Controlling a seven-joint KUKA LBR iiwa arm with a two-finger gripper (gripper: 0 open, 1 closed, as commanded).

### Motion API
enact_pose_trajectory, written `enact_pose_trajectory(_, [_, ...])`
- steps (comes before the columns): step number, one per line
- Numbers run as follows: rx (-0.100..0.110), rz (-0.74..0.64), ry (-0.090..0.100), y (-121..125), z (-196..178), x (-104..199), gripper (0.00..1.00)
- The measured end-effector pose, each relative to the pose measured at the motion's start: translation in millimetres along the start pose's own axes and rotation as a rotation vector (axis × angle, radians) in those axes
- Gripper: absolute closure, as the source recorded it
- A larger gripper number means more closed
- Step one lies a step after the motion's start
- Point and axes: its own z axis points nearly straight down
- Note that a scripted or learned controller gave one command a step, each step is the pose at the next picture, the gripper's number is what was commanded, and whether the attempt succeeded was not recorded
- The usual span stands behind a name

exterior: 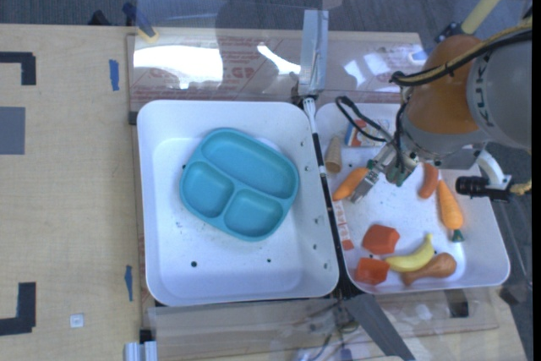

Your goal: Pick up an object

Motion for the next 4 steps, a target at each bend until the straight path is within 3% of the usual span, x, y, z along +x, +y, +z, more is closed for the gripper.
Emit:
enact_pose_trajectory(1, [-0.001, 0.207, 0.0, 15.2, 1.2, -23.8, 0.0])
enact_pose_trajectory(2, [0.04, 0.209, 0.048, 35.3, -0.4, -54.0, 0.0])
enact_pose_trajectory(3, [0.005, 0.245, 0.0, -58.1, 1.4, -63.6, 0.0])
enact_pose_trajectory(4, [0.002, 0.273, 0.001, -111.6, 0.2, -18.3, 0.0])
